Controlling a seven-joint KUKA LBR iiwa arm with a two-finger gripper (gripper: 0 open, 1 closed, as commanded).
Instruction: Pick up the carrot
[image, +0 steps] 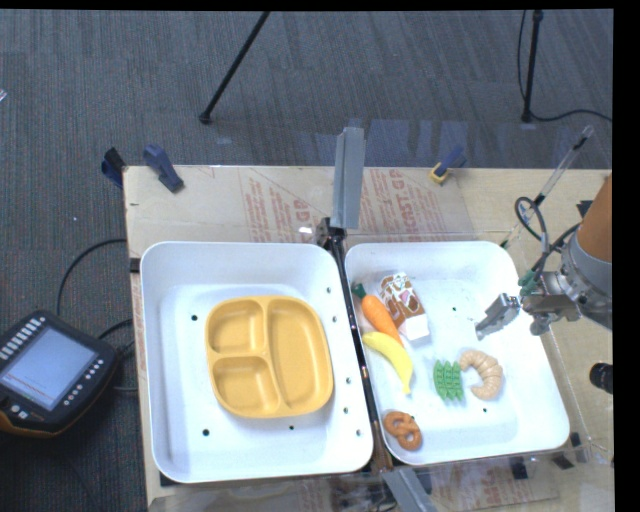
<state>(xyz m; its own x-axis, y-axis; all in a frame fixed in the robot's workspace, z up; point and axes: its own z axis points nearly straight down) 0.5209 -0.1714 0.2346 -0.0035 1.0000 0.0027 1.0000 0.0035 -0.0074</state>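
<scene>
The carrot (377, 313) is orange with a green top and lies at the left side of the right bin (455, 268), between the bin's left wall and a frosted pastry (404, 303). A yellow banana (391, 359) lies just below it. My gripper (497, 316) hovers at the right side of the same bin, well to the right of the carrot, above a shrimp (484, 372). Nothing is between its fingers.
A green toy (447, 381) and a pretzel (403, 429) also lie in the right bin. The left bin (170, 290) holds a yellow divided plate (268, 356). A teach pendant (45, 372) rests on the floor at left.
</scene>
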